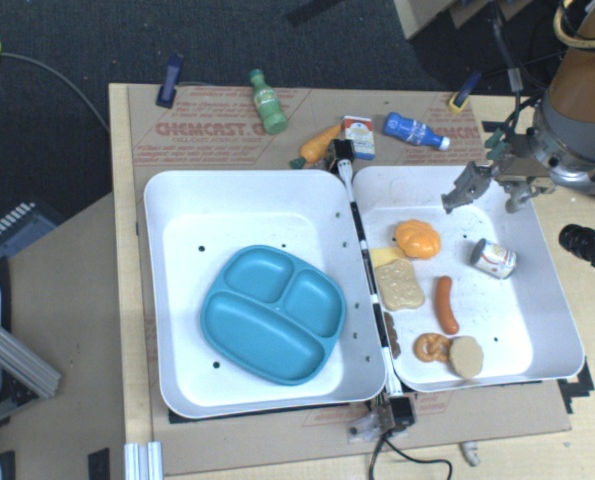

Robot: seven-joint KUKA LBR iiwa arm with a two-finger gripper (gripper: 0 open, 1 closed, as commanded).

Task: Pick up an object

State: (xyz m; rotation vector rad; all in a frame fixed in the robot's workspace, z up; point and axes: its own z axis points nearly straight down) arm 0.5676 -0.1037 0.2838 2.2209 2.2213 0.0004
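Nearest the lens, the blue tray point(272, 313) lies far left of the fingers. Orange food point(417, 239) sits down-left of the spread, empty gripper point(487, 190); the can point(493, 258), axis crosswise, rests just below it, closest.

The desk point(227, 118) is covered by a brown board printed with red lettering. Two white bins are set on it side by side: the left bin point(177, 218) and the right bin point(547, 308), touching along their inner rims. Behind the left bin, a dark blue clip point(168, 80) and a green bottle point(268, 102) are laid. Behind the seam between the bins, an orange carrot point(320, 144) and a small carton point(358, 136) are seen, with a blue bottle point(415, 132) behind the right bin.
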